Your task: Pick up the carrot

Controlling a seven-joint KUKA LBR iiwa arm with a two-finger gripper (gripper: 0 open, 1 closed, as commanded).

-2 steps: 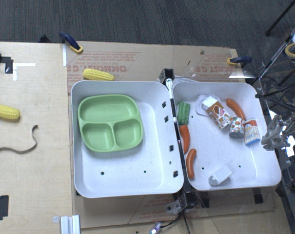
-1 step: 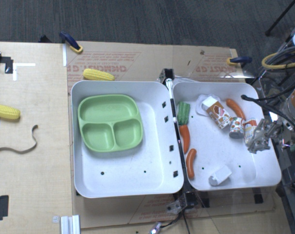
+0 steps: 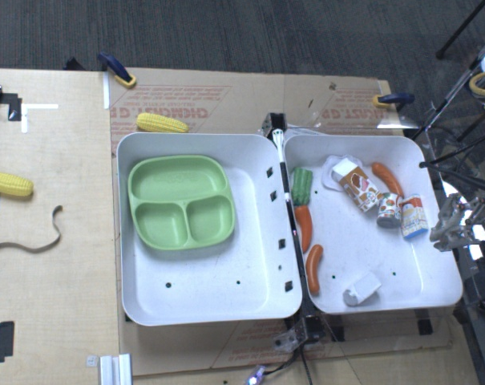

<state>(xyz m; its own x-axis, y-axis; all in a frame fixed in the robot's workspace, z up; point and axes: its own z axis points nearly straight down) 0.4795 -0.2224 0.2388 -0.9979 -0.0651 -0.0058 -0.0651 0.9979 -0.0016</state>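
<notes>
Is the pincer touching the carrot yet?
Apart. The camera view shows the pincer at the right bin's right edge, with cans and bare floor between it and the carrot.

Toy carrot: short orange body, tapering, with a blocky green top. Lying flat on the floor of the white bin on the view's right, hard against that bin's left wall, beside the seam where the two bins meet. Set lengthwise along that wall, green top towards the bin's far edge, orange tip towards the near edge. Placed about midway along the wall, somewhat closer to the far left corner than to the near one. Fully exposed from above, whole, resting on its side, well apart from the bin's right edge.
</notes>
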